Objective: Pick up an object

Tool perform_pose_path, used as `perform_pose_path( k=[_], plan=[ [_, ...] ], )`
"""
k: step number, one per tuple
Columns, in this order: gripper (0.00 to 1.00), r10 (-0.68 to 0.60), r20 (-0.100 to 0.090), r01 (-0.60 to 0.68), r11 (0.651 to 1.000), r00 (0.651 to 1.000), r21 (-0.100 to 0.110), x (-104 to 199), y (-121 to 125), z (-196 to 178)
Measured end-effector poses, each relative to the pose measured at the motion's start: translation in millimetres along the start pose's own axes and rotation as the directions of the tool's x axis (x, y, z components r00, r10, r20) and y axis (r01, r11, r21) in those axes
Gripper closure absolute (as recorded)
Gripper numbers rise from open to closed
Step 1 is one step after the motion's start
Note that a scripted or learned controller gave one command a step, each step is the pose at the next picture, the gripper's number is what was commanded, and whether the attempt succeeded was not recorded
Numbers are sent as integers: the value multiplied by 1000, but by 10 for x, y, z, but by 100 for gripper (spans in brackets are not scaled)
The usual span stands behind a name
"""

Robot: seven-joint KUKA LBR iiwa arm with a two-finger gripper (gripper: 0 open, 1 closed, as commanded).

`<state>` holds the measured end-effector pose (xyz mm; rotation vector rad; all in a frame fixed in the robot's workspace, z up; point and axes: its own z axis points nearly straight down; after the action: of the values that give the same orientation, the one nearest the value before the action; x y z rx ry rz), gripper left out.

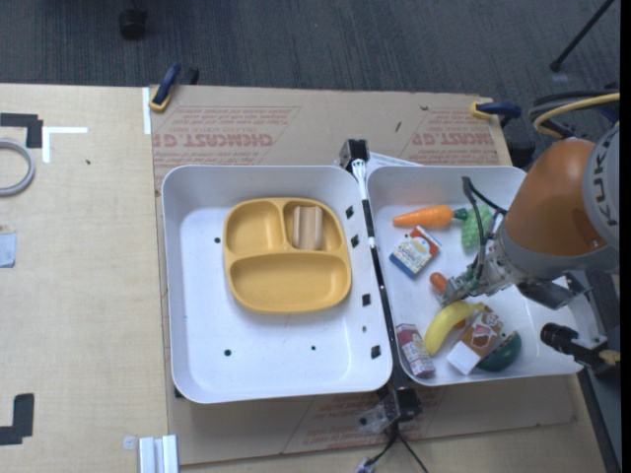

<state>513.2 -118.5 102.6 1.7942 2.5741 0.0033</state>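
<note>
Cardboard-topped bench — gripper (463, 286) above curved yellow banana (450, 324) in right bin (552, 363).

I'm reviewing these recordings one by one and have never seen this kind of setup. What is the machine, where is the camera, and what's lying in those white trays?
One camera looks down at a slant on a bench. The grey and orange shape at the right is a robot arm; its tool hangs low over the right bin. That bin holds toy items: a carrot, a banana, a small carton, a can and some packets. The left bin holds a yellow divided plate with a tan block in one compartment. I cannot tell whether the tool grips anything.
</note>
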Motion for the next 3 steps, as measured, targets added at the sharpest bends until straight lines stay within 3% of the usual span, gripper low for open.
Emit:
perform_pose_path(
  k=[1, 2, 3],
  plan=[
    [0, 0, 0, 0, 1000, 1000, 0, 1, 0, 0],
    [100, 2, 1, -2, 1000, 1000, -2, -7, 11, -98],
    [0, 2, 1, -2, 1000, 1000, -2, -6, 11, -98]
  ],
)
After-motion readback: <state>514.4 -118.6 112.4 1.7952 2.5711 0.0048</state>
